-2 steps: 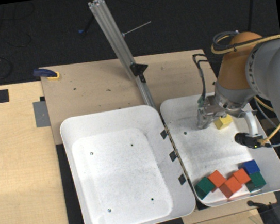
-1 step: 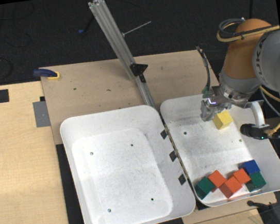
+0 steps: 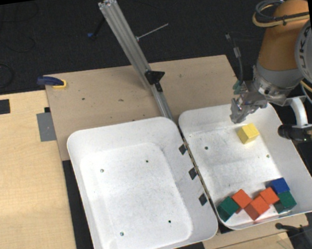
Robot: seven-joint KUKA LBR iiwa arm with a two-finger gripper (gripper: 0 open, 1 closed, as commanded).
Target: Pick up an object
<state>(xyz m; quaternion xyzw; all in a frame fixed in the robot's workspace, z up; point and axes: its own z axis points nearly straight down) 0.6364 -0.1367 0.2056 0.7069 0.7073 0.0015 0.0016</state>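
Observation:
A yellow block (image 3: 248, 132) lies in the upper part of the right bin (image 3: 289, 159). At that bin's near edge sits a cluster of blocks: a green one (image 3: 227, 207), two orange ones (image 3: 241, 198) (image 3: 262, 202), a blue one (image 3: 279, 185) and a dark green one (image 3: 285, 202). My gripper (image 3: 239, 114) hangs over the right bin's far edge, just above and left of the yellow block. Nothing shows between its fingertips.
The left bin (image 3: 91, 159) lies beside the right one, with black clips (image 3: 193, 173) along the shared rim. A slanted aluminium rail (image 3: 133, 49) rises behind the bins. The arm's orange band (image 3: 282, 38) and cables fill the upper right.

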